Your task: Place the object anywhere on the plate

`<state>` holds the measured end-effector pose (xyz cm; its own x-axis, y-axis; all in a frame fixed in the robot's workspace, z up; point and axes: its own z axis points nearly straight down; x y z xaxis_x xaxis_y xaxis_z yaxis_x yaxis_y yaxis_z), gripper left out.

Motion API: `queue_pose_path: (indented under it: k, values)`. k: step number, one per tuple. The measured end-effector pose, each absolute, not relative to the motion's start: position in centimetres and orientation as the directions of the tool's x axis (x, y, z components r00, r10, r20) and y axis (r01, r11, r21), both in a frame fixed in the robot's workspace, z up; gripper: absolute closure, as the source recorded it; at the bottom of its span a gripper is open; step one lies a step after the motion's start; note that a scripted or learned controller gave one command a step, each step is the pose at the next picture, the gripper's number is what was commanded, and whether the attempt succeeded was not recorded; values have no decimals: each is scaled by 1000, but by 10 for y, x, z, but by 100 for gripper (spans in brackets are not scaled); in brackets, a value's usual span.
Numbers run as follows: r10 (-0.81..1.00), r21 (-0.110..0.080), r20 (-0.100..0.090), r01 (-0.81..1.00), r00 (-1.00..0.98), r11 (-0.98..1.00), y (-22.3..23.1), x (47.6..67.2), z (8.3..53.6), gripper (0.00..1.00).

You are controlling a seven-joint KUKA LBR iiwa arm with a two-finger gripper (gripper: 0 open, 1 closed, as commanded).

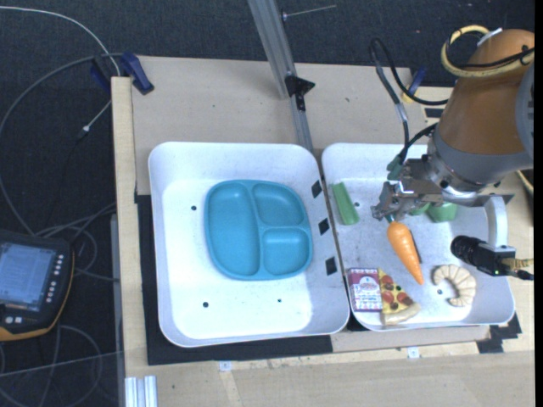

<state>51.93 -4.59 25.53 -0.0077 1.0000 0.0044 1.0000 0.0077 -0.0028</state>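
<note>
A blue plate (256, 228) with three compartments lies in the left bin (174, 261). In the right bin (365, 164) lie an orange carrot (406, 248), a green stick (344, 203), a red box (366, 289), a pizza slice toy (396, 298) and a beige croissant-like pastry (456, 283). My gripper (392, 211) hangs over the right bin, just above the carrot's top end and right of the green stick. Nothing shows between its fingers.
A green object (441, 212) peeks out under the arm's wrist. A metal pole (276, 36) slants up from between the bins. Cables and a handheld pendant (30, 278) lie left of the bench.
</note>
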Motion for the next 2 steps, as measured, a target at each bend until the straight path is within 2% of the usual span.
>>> queue_pose_path:
  k: [2]
  values:
    - [1000, -6, 3, 1000, -6, 6, 45, 525, 238, 100]
